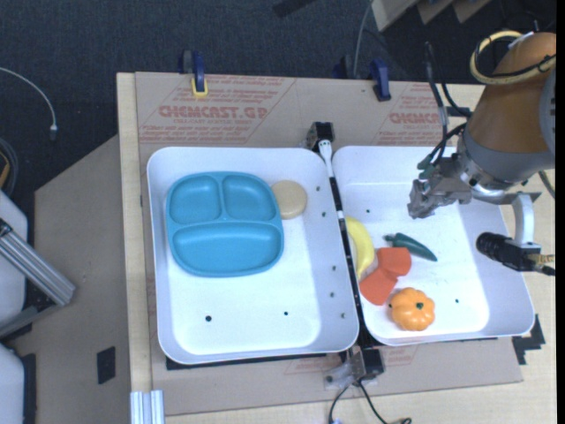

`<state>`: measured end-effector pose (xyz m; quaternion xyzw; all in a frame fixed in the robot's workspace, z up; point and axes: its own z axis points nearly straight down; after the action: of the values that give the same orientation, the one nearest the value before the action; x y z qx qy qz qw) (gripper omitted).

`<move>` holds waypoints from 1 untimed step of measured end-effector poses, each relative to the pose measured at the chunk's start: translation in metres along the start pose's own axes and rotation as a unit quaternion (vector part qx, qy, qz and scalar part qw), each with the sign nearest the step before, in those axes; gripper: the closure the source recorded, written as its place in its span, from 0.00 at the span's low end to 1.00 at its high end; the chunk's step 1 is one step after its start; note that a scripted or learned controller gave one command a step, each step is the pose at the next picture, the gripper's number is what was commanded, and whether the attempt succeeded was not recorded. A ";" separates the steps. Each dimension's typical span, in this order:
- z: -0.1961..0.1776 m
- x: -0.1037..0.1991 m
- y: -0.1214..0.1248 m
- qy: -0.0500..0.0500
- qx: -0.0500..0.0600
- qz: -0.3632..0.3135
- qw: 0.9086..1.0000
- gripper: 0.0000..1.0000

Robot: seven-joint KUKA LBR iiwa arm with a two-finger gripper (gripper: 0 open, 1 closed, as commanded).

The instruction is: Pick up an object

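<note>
Two white bins sat side by side on the table (132,237). Right bin (494,312) held a banana (359,244), green pepper (413,246), red pieces (386,274) and small pumpkin (412,308); the gripper (427,197) hovered above its far part, its state impossible to tell. Left bin (247,325) held a blue divided plate (226,223) and a tan disc (290,199).

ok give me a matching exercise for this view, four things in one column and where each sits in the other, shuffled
Things:
1. blue plate
2. banana
3. pumpkin
4. tool

Places:
A. near front edge of the right bin
B. above the right bin's upper part
C. left bin, towards the back
D. along the right bin's left wall

Pairs: 1-C, 2-D, 3-A, 4-B
</note>
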<state>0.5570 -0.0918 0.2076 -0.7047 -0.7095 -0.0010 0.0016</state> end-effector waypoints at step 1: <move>0.007 0.051 -0.010 0.000 0.001 0.001 1.000 1.00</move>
<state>0.5471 -0.0407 0.2008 -0.7051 -0.7091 -0.0001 0.0023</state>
